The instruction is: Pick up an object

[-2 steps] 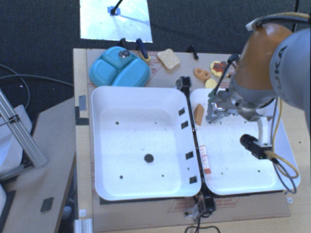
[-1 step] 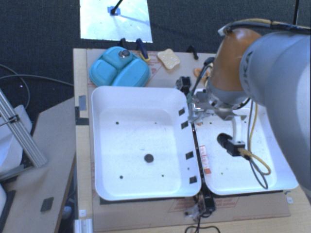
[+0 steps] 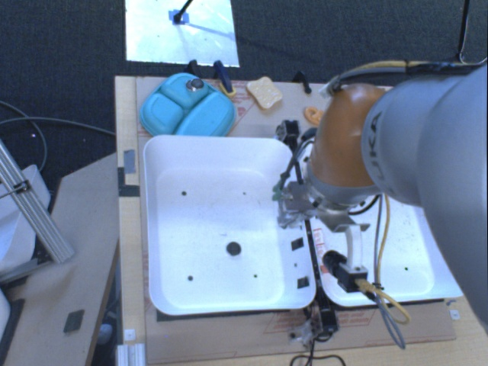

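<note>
Since I cannot tell the gripper's (image 3: 293, 204) state above the left bin's (image 3: 164, 204) right edge, I risk striking that rim.

A grey robot arm (image 3: 427, 136) with an orange band (image 3: 343, 139) is reaching in from the right of the frame, its wrist hanging over the seam between two white bins. The left bin (image 3: 175, 158) is holding a small dark round object (image 3: 233, 248) near its lower middle; the right bin (image 3: 415, 280) is lying largely under the arm. A blue divided dish (image 3: 187, 107) and a tan sponge-like piece (image 3: 264, 92) are sitting beyond the bins at upper centre.
</note>
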